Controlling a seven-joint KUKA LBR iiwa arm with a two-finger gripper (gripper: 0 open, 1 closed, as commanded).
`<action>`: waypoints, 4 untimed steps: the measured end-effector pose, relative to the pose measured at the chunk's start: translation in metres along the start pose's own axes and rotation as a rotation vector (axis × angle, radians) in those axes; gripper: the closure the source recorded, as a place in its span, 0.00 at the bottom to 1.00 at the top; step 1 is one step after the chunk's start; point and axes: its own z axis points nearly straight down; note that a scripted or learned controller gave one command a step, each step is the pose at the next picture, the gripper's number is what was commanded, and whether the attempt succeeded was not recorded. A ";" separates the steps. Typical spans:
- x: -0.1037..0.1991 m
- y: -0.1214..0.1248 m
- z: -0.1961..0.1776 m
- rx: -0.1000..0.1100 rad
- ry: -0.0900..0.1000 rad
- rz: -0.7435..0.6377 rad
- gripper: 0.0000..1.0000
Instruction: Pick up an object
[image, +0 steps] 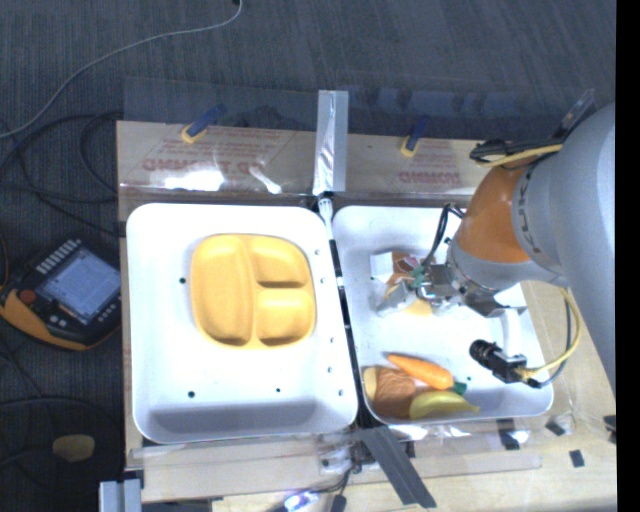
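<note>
Gripper (432, 290) low in right bin (520, 405), claw state unclear; carrot (420, 370) near front wall; left bin (160, 400) roomy around yellow tray (252, 290).

A robotics laboratory test cell, seen from above. An industrial arm (560, 200), grey with an orange band, reaches over a plywood desk (230, 150) carrying two shallow white bins (140, 330), placed side by side. The left bin holds a yellow compartment tray (252, 288); the right bin (540, 395) holds toy food items, including a plastic carrot (420, 370). Clamps (203, 122) and tape fix a clear sheet to the desk's far edge. A handheld control pendant (62, 293) lies on the dark carpet floor (60, 60) at left, and loose cables (70, 130) trail across the carpet.
</note>
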 end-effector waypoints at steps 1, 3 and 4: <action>0.016 -0.080 -0.003 0.007 0.001 -0.022 0.00; 0.011 -0.021 0.000 0.003 -0.002 -0.024 0.00; -0.010 0.034 0.000 -0.001 -0.002 -0.031 0.00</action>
